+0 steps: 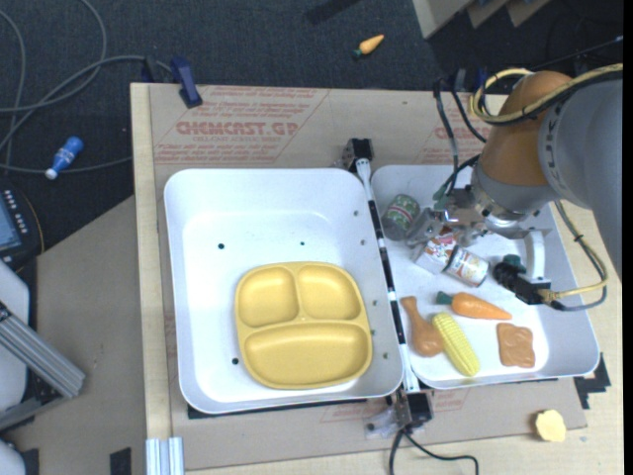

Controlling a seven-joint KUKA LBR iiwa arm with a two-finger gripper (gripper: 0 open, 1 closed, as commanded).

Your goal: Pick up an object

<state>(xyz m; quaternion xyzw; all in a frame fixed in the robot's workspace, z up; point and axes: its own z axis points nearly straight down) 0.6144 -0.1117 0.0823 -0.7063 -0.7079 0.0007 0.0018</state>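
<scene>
Yellow blob [550, 425] sits on the tabletop [297, 117] at the near right corner, outside the bins. Left bin [198, 216] holds a yellow divided plate [302, 323], three compartments, lying flat toward the near side. Right bin [579, 344], near row: brown drumstick-shaped piece [423, 331] against the divider, corn cob [457, 343] just beside it, flat brown slab [515, 345] further right. Orange carrot [475, 307] lies just behind the corn. Behind that, a small bottle [453, 261] on its side with a red-and-white label, text too small to read. Green can [402, 212] is at the bin's far left, near the divider. Tool [457, 218] is down over the bottle and can area, grey arm with its orange band above it; can't tell whether it is apart or together, nothing visibly clamped. Cardboard on the tabletop reads "CHEMCAST GP" in red. Far side, on the dark floor: blue bottle [65, 155] at left, small orange piece [370, 44] at top.
</scene>
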